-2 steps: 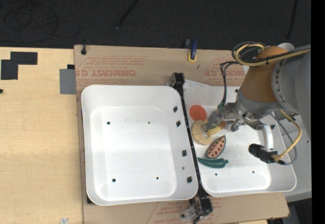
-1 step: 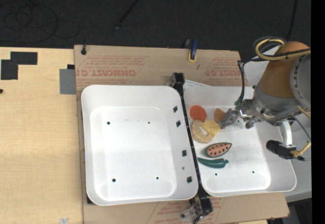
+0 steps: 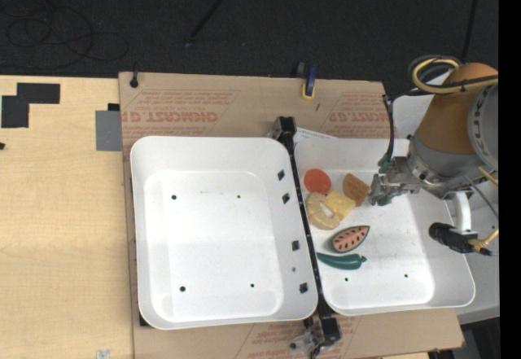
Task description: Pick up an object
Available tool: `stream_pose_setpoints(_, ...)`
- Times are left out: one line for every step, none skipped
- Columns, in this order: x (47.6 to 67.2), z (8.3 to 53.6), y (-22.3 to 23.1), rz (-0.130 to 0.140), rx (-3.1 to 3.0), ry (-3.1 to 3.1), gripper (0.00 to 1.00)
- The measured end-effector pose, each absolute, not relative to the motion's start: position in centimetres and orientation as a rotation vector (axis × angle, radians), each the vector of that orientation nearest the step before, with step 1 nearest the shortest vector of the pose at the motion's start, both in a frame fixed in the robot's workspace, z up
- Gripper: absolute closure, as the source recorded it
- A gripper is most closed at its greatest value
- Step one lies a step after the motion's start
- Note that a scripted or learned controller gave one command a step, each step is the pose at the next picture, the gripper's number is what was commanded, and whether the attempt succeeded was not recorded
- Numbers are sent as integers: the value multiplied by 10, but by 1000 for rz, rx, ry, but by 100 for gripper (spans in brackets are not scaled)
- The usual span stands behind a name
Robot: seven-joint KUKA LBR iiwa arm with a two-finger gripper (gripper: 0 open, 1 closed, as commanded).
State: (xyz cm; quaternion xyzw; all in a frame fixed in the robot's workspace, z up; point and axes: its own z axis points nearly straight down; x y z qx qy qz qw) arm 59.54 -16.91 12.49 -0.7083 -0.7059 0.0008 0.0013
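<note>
Reaching in from the right of the frame, the arm (image 3: 456,129) places its gripper (image 3: 383,189) low over the right bin (image 3: 407,284); whether it is spread or pressed together cannot be determined. Five objects cluster at that bin's left, centre frame: one red piece (image 3: 317,181), one brown piece (image 3: 355,186), one yellow piece (image 3: 340,205), one watermelon slice (image 3: 351,238), one green pepper (image 3: 342,260). The left bin (image 3: 212,227) adjoins.

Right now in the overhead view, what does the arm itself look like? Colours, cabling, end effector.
The arm is grey, with a broad orange band above the wrist. A looped yellowish cable sits at the top of the band, and thin dark cables run down the left side. The end effector is a small, dark grey metal assembly; detail is too fine to make out.
</note>
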Motion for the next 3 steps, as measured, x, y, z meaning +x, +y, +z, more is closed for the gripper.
stream_pose_setpoints(508, 109, -139, 7, -2216, -2213, 100)
stream_pose_setpoints(532, 90, -86, 1, -2214, -2223, 100)
stream_pose_setpoints(528, 178, -137, -2, -2230, -2222, 100)
